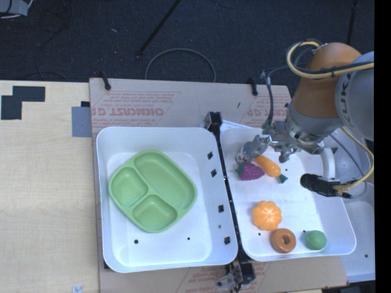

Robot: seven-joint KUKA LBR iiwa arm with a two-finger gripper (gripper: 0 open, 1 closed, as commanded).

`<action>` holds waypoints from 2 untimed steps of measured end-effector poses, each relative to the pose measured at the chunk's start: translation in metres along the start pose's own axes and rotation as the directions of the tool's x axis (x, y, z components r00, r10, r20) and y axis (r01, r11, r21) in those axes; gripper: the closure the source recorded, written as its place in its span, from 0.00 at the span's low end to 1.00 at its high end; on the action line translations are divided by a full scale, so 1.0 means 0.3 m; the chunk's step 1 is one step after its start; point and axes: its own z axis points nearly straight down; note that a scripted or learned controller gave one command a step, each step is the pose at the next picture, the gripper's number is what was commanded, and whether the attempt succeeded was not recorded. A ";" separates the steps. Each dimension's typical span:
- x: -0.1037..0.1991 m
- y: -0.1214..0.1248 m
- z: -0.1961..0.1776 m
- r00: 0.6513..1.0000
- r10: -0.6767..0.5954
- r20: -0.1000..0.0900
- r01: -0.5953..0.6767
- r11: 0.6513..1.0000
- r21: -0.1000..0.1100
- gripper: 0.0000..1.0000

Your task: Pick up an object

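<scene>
right bin [342, 234] | pincer [267, 146] over carrot [267, 165], purple toy [251, 171] beside

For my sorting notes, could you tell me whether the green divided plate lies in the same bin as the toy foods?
No, the green divided plate lies in the left bin, while the toy foods, such as the orange pumpkin, lie in the right bin.

Even, bright overhead light; white bins [162, 258] glare slightly, shadows stay soft, the picture is mildly grainy.
</scene>
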 end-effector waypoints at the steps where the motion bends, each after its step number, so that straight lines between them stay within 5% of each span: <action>1: 0.019 0.004 0.150 1.000 0.000 0.000 0.000 1.000 0.004 0.00; 2: 0.014 -0.014 0.360 1.000 0.001 0.000 -0.001 1.000 0.004 0.00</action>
